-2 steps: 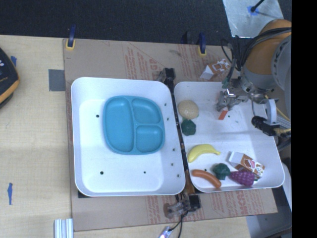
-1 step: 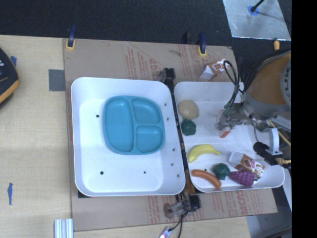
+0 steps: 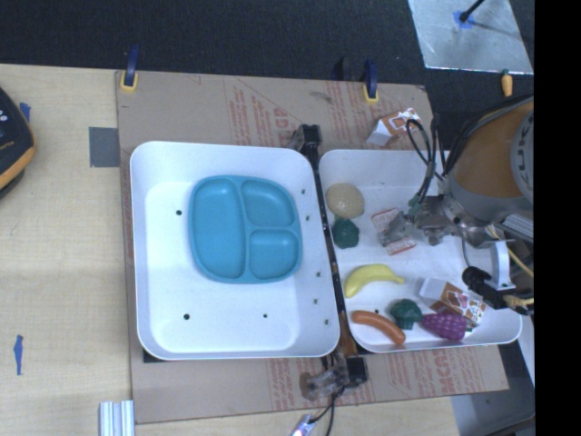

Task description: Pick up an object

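Note:
My gripper (image 3: 403, 230) hangs low over the middle of the right bin (image 3: 399, 173), reaching in from the right. Just to its upper left lies a small pale packet (image 3: 385, 217) with red print, touching or nearly touching the gripper. Toy foods lie around it: a beige round piece (image 3: 345, 200), a dark green piece (image 3: 345, 234), a yellow banana (image 3: 372, 278), a hot dog (image 3: 378, 327), a green broccoli (image 3: 406, 312), purple grapes (image 3: 445, 325) and a small printed box (image 3: 451, 298).
The left bin (image 3: 154, 271) holds a blue divided plate (image 3: 245, 228). A small carton (image 3: 392, 127) lies on the cardboard behind the right bin. The arm and its cables cover the right bin's right side.

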